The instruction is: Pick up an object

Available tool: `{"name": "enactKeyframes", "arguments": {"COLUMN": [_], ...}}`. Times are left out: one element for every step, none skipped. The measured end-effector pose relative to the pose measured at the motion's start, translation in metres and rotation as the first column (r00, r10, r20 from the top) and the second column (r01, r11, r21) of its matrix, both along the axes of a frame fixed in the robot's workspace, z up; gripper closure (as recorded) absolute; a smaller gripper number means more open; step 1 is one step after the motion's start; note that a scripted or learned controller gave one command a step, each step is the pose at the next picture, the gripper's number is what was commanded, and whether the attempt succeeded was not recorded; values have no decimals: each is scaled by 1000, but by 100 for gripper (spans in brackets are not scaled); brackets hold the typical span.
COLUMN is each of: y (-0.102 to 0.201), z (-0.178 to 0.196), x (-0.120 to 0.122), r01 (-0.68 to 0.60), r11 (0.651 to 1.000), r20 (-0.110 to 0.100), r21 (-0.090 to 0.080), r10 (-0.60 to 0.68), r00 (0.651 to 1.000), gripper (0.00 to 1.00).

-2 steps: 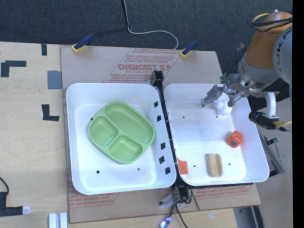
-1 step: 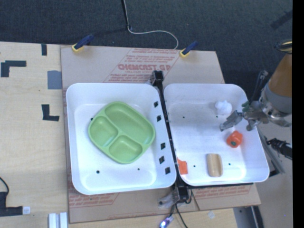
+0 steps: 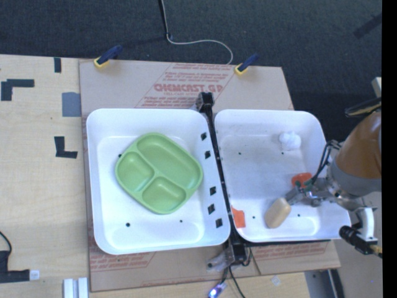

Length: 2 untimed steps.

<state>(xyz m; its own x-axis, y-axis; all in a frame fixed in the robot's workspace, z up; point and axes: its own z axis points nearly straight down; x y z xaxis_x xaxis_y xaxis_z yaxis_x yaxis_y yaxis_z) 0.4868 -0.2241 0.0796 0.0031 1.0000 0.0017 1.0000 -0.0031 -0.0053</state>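
A green divided plate (image 3: 159, 172) lies in the left bin (image 3: 99, 129). In the right bin (image 3: 260, 120) a tan rounded block (image 3: 277, 214) rests near the front wall. A small orange-red piece (image 3: 301, 179) sits to its upper right, and a small white lump (image 3: 288, 140) lies toward the back. Another small orange piece (image 3: 238, 218) lies at the front left corner of this bin. My gripper (image 3: 302, 195) reaches in from the right, low over the bin floor between the tan block and the orange-red piece. Its tip is right beside the tan block's upper end.
A black divider strip (image 3: 211, 160) runs between the two bins. Both bins stand on a cardboard sheet (image 3: 186, 85) held by yellow-and-blue clamps (image 3: 107, 56). The arm's orange band (image 3: 363, 151) hangs over the right bin's right rim.
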Motion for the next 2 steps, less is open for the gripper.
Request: {"name": "enactKeyframes", "arguments": {"y": [11,1], "z": [6,6], "x": [72,140], "r01": [-7,-7], "r11": [1000,1000], "r20": [9,10], "r21": [-4,-4], "r10": [7,7], "r00": [1000,1000], "gripper": [0,0]}}
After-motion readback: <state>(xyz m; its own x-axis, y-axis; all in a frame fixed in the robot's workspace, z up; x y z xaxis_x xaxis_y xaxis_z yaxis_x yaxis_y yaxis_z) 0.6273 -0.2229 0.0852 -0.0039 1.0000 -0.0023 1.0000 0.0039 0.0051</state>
